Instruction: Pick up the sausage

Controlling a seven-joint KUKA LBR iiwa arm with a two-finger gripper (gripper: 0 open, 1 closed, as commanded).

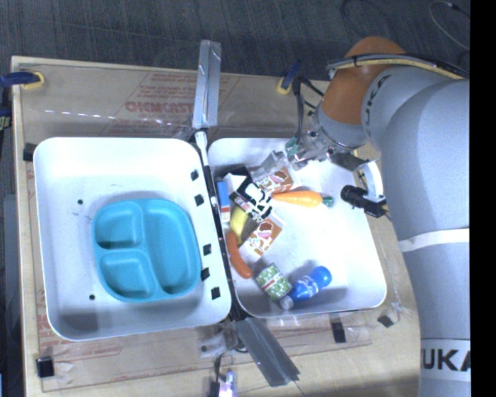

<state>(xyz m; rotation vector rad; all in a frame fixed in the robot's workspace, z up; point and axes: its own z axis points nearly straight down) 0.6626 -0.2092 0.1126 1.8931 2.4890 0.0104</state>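
The sausage [238,255] is seen low along the left wall of the right bin [360,246], partly covered by a small patterned carton [262,234], with a yellow item [239,221] just above it and a green can [272,279] and blue bottle [309,284] near its lower end. The gripper [256,195] is placed above, over clutter beside a carrot [298,198]; its opening cannot be told, and nothing is seen held. 1 blue divided tray [145,249] lies in the left bin [58,222].

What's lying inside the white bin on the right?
The right bin holds a jumble: a carrot, a blue bottle, a green can, small cartons, and the orange-red sausage by its left wall. Whatever lies beneath the pile is covered.
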